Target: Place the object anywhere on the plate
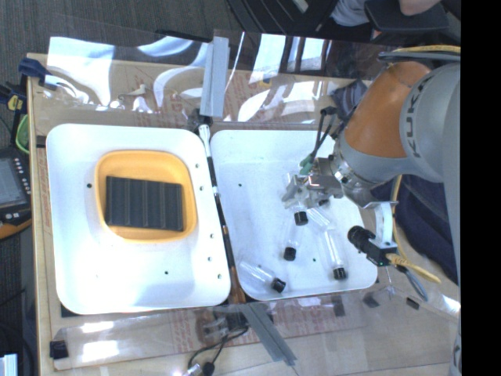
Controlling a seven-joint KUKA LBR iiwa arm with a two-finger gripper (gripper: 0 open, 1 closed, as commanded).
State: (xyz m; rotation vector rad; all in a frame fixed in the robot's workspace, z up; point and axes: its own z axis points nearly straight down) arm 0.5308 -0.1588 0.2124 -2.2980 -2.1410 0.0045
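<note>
While the gripper hangs low in the right bin, clear vials with black caps lie just below and beside it; jaw state cannot be told. Yellow plate, left bin, possibly carrying a dark ribbed insert.

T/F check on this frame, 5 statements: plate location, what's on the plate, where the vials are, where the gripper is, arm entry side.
1. The yellow plate sits in the left bin. True.
2. A clear vial already lies on the plate. False: the plate carries a dark ribbed insert, and no vial is on it.
3. Several clear vials with black caps lie in the right bin. True.
4. The gripper hangs over the left bin. False: it is over the right bin, just above the vials.
5. The arm comes in from the view's left. False: it reaches in from the right.
</note>
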